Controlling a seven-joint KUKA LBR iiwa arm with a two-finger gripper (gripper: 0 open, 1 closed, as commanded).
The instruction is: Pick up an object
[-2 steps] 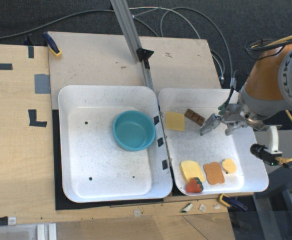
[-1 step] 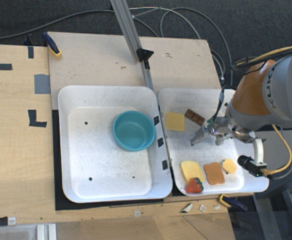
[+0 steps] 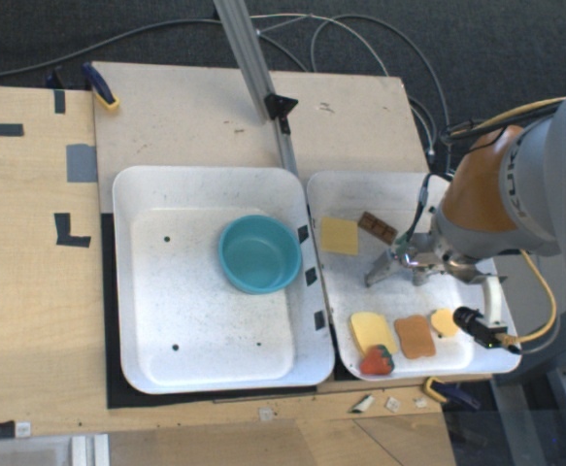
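From my station I see the arm, grey with its orange band, reaching in from the right over the right bin. The end effector sits low in the middle of that bin, and one dark finger angles down and to the left toward the bin floor; I cannot tell from this view whether the fingers are spread or pressed together, and I see nothing held between them. Just up and left of the end effector lies a small brown block, near it but apart. Further left, close to the bin's left wall, a pale yellow square piece lies flat. Along the near edge of the right bin there is a row of small items: a yellow slice, a red strawberry-like piece touching its lower end, an orange-brown toast-like slab just beside them, and a small yellow piece to the right, partly covered by a black part of the arm's fittings. The left bin holds a teal bowl, upright, toward its right side. Both bins rest side by side on the bench, with a grey pole slanting up from between them.
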